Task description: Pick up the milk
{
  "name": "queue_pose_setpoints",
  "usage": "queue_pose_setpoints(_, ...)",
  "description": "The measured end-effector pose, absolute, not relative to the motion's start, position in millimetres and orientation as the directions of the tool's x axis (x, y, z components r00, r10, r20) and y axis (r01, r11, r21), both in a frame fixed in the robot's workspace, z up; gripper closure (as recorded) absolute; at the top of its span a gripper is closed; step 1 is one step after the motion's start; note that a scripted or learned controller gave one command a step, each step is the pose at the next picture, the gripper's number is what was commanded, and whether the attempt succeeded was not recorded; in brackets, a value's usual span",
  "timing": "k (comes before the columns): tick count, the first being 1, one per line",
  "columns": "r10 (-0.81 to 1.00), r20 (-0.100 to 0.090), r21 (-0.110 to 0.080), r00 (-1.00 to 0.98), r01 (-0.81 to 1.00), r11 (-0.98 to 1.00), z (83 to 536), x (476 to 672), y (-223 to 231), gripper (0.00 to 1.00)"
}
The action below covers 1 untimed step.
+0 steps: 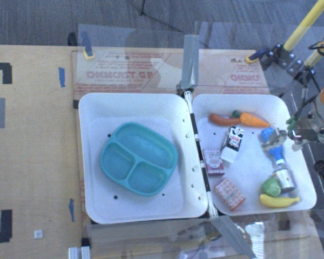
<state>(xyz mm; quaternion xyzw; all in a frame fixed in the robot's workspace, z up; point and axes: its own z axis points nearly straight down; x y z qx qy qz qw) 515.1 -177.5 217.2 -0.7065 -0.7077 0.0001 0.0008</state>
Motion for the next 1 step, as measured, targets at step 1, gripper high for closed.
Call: queue_pose_setpoints(1,0.999,0.001,-0.002,0.037,0.999,-0.037,152.7,557.1,-129.9,0.0)
